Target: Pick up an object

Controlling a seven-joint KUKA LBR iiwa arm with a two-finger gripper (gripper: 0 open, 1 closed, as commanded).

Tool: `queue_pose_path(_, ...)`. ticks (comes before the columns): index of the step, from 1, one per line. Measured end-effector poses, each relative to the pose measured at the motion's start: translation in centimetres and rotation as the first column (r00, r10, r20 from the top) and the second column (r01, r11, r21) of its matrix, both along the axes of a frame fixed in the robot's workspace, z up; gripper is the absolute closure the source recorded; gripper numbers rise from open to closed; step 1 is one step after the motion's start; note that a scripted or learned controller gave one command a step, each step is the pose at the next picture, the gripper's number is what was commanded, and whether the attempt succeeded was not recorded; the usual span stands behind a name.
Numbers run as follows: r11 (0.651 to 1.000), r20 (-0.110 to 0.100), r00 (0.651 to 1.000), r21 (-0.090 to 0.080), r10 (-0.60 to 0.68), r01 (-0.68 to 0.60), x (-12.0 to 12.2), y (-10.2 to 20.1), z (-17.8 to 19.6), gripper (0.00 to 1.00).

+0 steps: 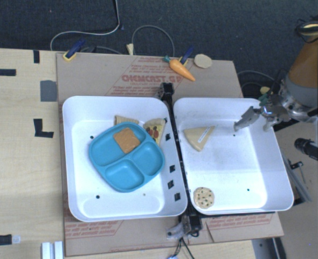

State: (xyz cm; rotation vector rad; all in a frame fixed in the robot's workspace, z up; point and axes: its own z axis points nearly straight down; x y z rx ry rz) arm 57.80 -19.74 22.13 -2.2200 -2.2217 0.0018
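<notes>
A pale wedge-shaped food piece (198, 137) lies in the right bin (267, 198), near its upper left. A round chocolate-chip cookie (204, 197) sits at that bin's front left. In the left bin (78, 198), a blue divided plate (128, 161) carries a brown square cracker (127, 140). A pizza slice (156, 128) and a tan piece (124, 121) lie just behind the plate. My gripper (252, 123) hangs over the right bin's upper right part, well to the right of the wedge. It is open, with nothing between its fingers.
A toy carrot (181, 70) and a beige disc (203, 61) rest on the cardboard behind the bins. Cables loop across the dark floor at the back. A black divider (172, 150) runs between the two bins.
</notes>
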Motion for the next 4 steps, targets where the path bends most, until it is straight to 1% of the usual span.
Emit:
queue_pose_path(1,1.000,-0.003,1.000,0.003,0.007,-0.007,2.9,7.7,-4.3,0.00)
queue_pose_path(2,1.000,0.006,1.000,0.000,0.001,-0.001,6.3,7.9,-13.8,0.00)
queue_pose_path(3,1.000,0.020,1.000,-0.003,0.001,-0.001,6.7,7.8,-11.8,1.00)
queue_pose_path(4,1.000,0.017,1.000,-0.004,0.001,0.000,6.6,7.7,-11.9,0.00)
